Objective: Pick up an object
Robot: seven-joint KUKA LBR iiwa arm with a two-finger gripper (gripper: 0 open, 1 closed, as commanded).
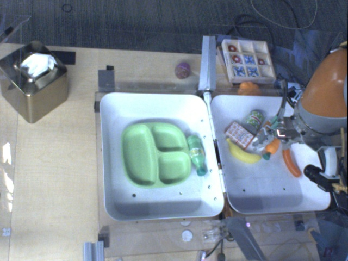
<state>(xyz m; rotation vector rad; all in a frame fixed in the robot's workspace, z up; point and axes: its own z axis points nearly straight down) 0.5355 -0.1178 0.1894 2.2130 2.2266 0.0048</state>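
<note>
The gripper (pixel 267 136) is hovering low in the right bin (pixel 272 197); finger state cannot be determined. The banana (pixel 243 153) is lying just left of it, the carrot (pixel 291 162) just right.

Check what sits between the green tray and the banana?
In the camera view, the green bottle lies against the tray's right edge, then the two bins' rims, then bare bin floor up to the banana.
</note>
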